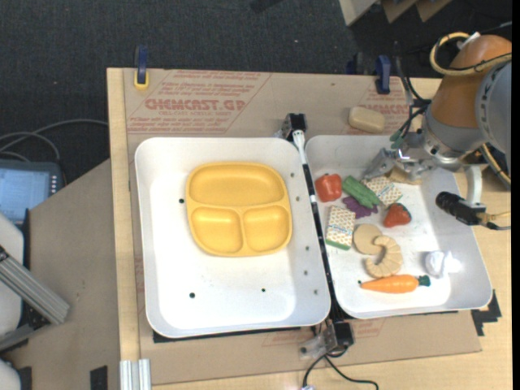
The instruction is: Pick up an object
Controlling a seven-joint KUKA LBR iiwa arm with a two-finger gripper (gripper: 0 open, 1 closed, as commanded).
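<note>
- Claw [396, 162] hangs over the far end of the right bin [463, 295]. I cannot tell if it is open or holding anything.
- Toy food lies in that bin: a carrot [393, 283], a strawberry [397, 214], a tomato [328, 187] and a green pod [359, 192].
- Left bin [162, 291] has a yellow tray [238, 207].

The surface [244, 96] — a brown board printed with red lettering — carries two shallow white bins side by side: the left bin [162, 242] at 9 o'clock, the right bin [463, 275] at 3 o'clock. A tan block [366, 119] lies at 1 o'clock.
</note>
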